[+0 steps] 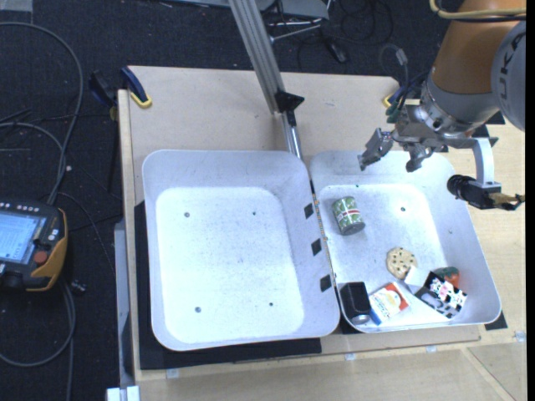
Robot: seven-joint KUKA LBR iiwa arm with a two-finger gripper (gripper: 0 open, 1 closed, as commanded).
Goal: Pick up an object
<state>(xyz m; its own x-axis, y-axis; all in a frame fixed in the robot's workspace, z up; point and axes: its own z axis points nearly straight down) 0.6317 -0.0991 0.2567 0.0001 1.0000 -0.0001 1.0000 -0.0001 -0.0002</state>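
gripper [395, 154] hangs above the far edge of the right bin [468, 224], fingers spread apart, nothing between them. left bin [226, 257] holds no objects.

objects, all in the right bin: green can [349, 215] near its far-left part, lying apart from the rest; round cookie-like piece [401, 262] toward the middle; black block [356, 300] at the near-left corner, touching an orange-and-white packet [389, 301]; black-white-red toy [443, 292] at the near-right corner.

risks, judged: the can is nearest the gripper and stands clear — the easiest pick — but if it lies on its side it may roll off the fingertips. the near-edge cluster is crowded against the bin wall; a finger could land on a neighbour or the rim and close on nothing.

labels: the can's and packet's print is too small to read.
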